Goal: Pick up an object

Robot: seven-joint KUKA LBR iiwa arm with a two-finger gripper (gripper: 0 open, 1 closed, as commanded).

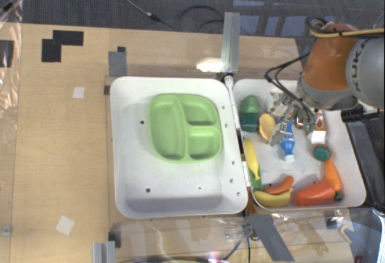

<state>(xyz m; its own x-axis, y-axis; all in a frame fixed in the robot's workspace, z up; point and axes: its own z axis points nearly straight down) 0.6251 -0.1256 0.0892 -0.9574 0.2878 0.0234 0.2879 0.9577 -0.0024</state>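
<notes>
My gripper [287, 125] hangs over the upper middle of the right bin [355, 177], reaching in from the right under the orange-banded wrist. Just below its tip lies a small blue-and-white bottle-like object [288, 146], and a yellow-orange piece [266, 125] sits right beside it on the left. A dark green pepper-like object [249, 108] lies at the bin's upper left. Along the bin's left wall lies a yellow corn cob [251, 159]. At the bottom are a banana [272, 197], a red chili [281, 183], a big red-orange pepper [314, 192] and a carrot [332, 174].
The left bin [129, 135] holds a green divided plate [184, 127]. A small white block [319, 136] and a dark green round piece [321, 152] lie at the right bin's right side. A metal post [230, 42] stands behind the divider between the bins.
</notes>
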